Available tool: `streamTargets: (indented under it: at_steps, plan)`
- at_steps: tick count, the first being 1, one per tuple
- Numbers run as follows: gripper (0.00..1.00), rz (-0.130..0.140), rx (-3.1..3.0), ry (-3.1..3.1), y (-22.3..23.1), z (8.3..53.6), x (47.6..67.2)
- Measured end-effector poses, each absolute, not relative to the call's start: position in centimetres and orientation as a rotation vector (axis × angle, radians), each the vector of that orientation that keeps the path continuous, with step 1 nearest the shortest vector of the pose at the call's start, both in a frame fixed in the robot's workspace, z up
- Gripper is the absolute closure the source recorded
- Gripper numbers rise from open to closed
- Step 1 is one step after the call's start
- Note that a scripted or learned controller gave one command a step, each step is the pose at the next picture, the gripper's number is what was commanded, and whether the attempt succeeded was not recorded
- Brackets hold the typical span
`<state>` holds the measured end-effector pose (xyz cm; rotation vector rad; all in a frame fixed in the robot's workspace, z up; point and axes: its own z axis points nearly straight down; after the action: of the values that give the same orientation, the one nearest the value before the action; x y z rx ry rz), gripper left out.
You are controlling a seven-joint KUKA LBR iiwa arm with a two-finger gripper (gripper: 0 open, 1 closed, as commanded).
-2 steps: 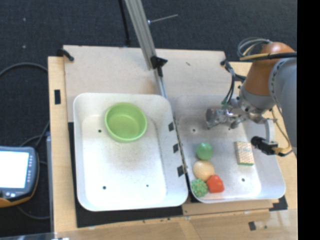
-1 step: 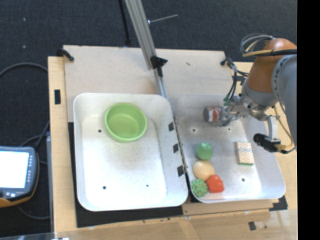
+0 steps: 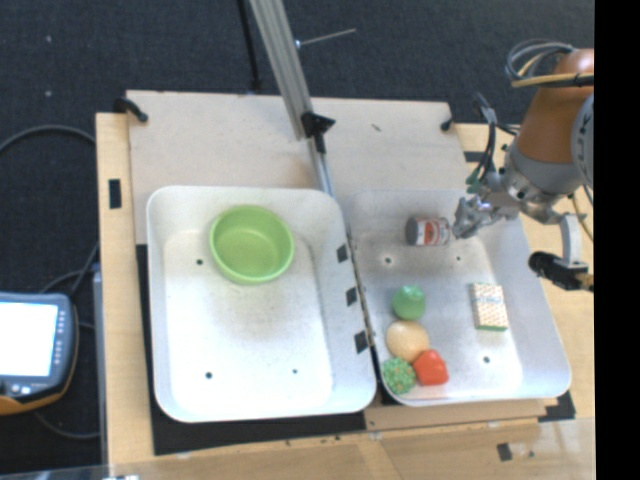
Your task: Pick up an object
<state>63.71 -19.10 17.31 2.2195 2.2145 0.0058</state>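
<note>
Nearest cam: red veg (image 3: 431, 368) w/ green (image 3: 398, 373) & tan (image 3: 406, 339) pieces, bunched at right bin's (image 3: 520, 383) 7 o'clock corner. Small can (image 3: 427, 231) lies on its side at 11 o'clock; gripper (image 3: 467, 218) sits just beside it at 3 o'clock, likely lining up a grab. Finger opening: can't tell; nothing visibly held.

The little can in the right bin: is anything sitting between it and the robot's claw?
Nothing visible does. The can lies on its side at the bin's far end, and the gripper is right beside it on the right. The other items sit nearer the camera.
</note>
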Motion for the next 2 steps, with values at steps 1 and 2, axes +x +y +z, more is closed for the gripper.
streamTargets:
  at_steps: [1, 2]
  plan:
    - [1.0, 0.005, 2.215, 2.219, -19.3, 22.2, 63.8]
    - [1.0, 0.002, 2.215, 2.228, -13.6, 21.9, 62.5]
